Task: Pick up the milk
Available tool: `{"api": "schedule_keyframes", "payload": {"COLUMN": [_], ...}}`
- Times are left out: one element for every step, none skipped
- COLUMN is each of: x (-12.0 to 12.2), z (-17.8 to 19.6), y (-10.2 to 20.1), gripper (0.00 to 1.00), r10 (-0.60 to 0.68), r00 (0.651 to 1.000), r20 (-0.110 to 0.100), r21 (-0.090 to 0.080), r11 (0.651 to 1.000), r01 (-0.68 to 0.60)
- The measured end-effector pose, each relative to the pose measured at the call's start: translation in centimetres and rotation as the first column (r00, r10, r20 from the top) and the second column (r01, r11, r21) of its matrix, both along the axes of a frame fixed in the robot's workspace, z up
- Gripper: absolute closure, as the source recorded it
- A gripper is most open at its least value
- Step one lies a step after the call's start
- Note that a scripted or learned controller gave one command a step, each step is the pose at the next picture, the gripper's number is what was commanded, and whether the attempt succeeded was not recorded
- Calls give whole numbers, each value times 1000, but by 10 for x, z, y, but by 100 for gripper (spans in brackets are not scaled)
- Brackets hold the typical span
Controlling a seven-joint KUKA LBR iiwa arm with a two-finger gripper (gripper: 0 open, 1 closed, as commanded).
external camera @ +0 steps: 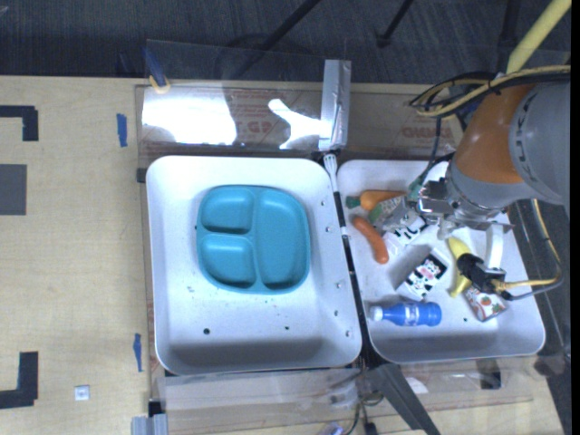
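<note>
Camera view, right bin: You see the milk (424,275), a small cow-patterned carton, lying tilted on the floor of the right bin (526,329), roughly at its middle.

Camera view, arm: Your grey arm (535,148) with its orange band reaches in from the right, and the gripper (424,208) sits low over the bin's upper part, above the carton and apart from it.

Camera view, fingers: You cannot tell from this slant whether they are wide or narrow; nothing shows between them.

Camera view, neighbours: A blue bottle (408,314) lies just below the carton, a yellow item (459,265) and a small red-and-white pack (487,305) crowd its right, two carrots (371,237) lie to its left, and another black-and-white piece (407,229) sits near the gripper.

Camera view, left bin: A blue divided plate (252,237) rests in the left bin (181,333), well clear of the work.

Risk, wrong target: The nearer black-and-white piece looks much like the carton, so you could close on it instead.

Risk, tilt: The carton lies askew, so a straight descent may catch a corner and skid it away.

Risk, clutter: The bottle and yellow item may be nudged or pinched along with it.
</note>
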State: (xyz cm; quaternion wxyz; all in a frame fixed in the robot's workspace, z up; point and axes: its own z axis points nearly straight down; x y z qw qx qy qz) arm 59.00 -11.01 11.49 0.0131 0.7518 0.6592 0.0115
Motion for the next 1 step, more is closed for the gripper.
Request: {"api": "schedule_keyframes", "payload": {"x": [59], "z": [-11], "y": [9], "gripper": [0], "r10": [26], "r00": [997], "r20": [-66], "r21": [13], "r11": [1000], "r01": [-26]}}
